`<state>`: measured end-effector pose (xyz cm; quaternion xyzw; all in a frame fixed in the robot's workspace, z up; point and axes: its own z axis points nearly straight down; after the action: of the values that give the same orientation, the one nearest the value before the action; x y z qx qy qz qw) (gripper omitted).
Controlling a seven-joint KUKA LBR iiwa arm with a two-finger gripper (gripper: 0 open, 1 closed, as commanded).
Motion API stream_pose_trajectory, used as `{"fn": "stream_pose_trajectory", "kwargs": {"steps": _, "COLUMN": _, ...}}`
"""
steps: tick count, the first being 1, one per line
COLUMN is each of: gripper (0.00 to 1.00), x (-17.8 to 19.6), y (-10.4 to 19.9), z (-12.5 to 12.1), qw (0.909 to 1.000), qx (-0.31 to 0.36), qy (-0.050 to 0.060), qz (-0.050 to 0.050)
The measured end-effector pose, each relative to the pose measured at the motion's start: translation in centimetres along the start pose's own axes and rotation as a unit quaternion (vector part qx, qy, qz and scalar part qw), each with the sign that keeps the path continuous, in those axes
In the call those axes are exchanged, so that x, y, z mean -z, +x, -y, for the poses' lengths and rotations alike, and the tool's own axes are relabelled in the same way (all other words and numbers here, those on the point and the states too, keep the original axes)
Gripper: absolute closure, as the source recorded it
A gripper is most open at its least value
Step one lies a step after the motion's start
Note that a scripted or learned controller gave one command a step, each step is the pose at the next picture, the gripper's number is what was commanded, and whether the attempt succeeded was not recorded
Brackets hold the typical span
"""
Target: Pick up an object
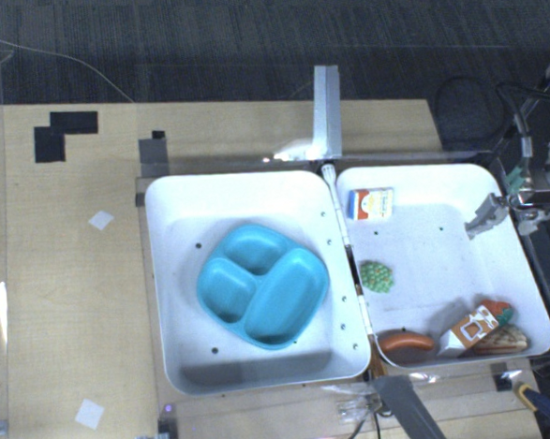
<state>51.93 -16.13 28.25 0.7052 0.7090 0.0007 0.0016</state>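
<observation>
Clearly the pick is not yet made: the gripper (481,216) hovers at the right bin's (429,278) three o'clock edge, nothing between its tips, though how far they part I cannot tell. Candidates lie well apart from it: a small carton (371,203) at eleven o'clock, a green ball (377,276) at nine beside the dividing wall, a brown sausage (407,344) at seven, and an orange pack (484,325) on bread (504,342) at five. The left bin (175,268) holds a blue tray (263,285). Next, I judge, the arm must swing inward over one item, most likely the pack nearest at five, then descend squarely onto it
</observation>
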Motion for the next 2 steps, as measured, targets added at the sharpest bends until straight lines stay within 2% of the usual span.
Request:
{"fn": "stream_pose_trajectory", "kwargs": {"steps": 1, "gripper": 0.0, "x": 7.9, "y": -1.4, "z": -2.9, "qw": 0.9931, "qx": -0.117, "qy": -0.001, "qz": 0.0}}
{"fn": "stream_pose_trajectory", "kwargs": {"steps": 2, "gripper": 0.0, "x": 15.1, "y": 0.5, "z": -2.2, "qw": 0.9364, "qx": -0.351, "qy": 0.0, "qz": 0.0}}
